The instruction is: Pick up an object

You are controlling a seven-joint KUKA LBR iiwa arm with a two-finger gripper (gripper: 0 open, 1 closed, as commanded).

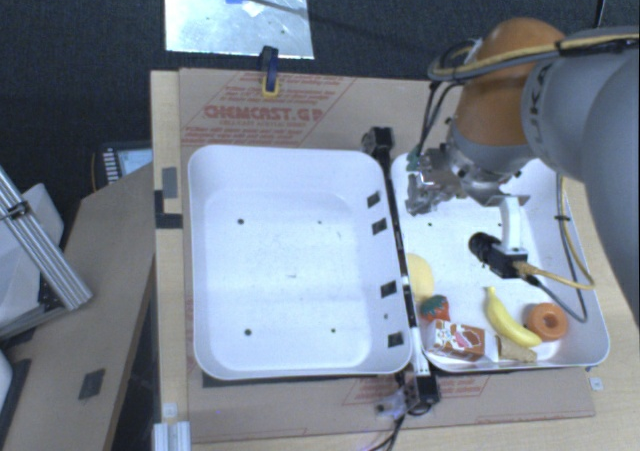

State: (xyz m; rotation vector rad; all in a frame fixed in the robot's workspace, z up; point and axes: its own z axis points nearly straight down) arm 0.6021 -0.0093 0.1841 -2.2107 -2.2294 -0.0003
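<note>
— Where are the pickable things?

— Lower right of the frame, crowded in the near corner of the right bin (585,334): a banana (507,318), an orange ring (547,321), a yellow ball (419,275), a small carton (458,339).

— What might go wrong?

— They're packed against the wall; I could nudge one aside or close on nothing.

— And your hand?

— My hand (424,191) hangs over the bin's upper left, holding nothing I can see. How far it's open, I can't tell.

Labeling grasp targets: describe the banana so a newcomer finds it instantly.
Look in the right-hand white bin, at its near end where the small items cluster. The banana lies there between a red-and-white packet and an orange ring; it is the one long, curved yellow piece.
</note>
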